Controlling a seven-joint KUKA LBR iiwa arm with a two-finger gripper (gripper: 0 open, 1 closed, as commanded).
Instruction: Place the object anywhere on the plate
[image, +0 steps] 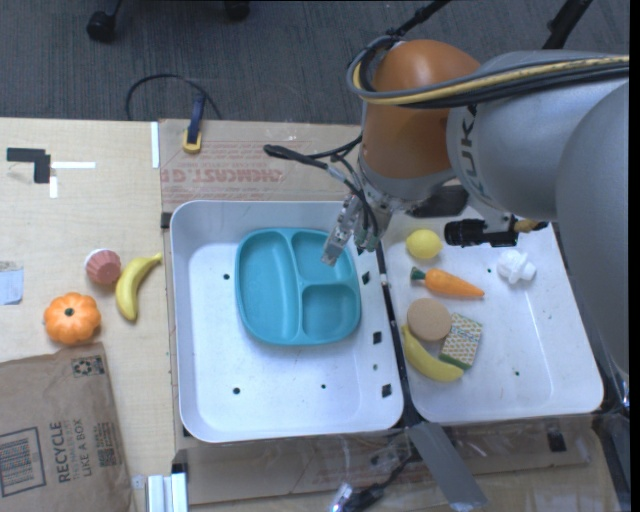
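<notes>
Hovering gripper (342, 240) was seen over plate (297, 286) rim — finger state untellable | step judged: placement | lowering needed next

Grey carpet (250, 60) lies beyond the pale wooden bench (80, 210), crossed by a black cable (150, 85).

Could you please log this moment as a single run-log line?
gripper: over plate's right rim, fingers unclear | plate: teal, left bin, nothing on it | right bin: lemon, carrot, banana
</notes>
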